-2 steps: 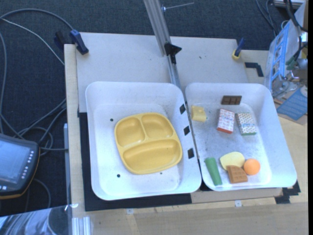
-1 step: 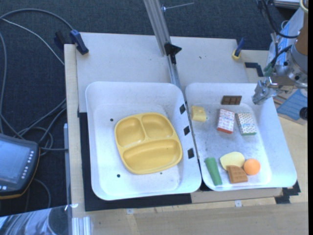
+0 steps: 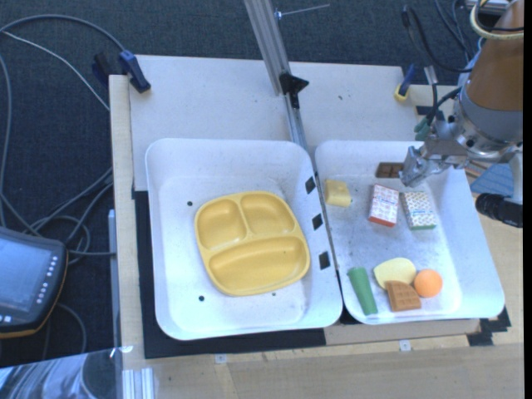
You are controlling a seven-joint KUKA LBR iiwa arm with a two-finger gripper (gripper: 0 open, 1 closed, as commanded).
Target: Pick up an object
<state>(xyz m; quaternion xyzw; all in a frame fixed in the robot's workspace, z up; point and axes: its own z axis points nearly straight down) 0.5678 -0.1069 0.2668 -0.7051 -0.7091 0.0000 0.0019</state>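
Several small light items in right bin, claw poised over far part beside green-patterned box, finger state impossible to tell; box likely stiff, light cardboard, best pinched across its narrow sides, not slippery or fragile.

You're looking at a robotics lab, pale bench on dark carpet, loose cables trailing over the floor, blue clamps gripping the bench edge, an aluminium camera post rising behind two white bins, a handheld control pendant lying at your left.
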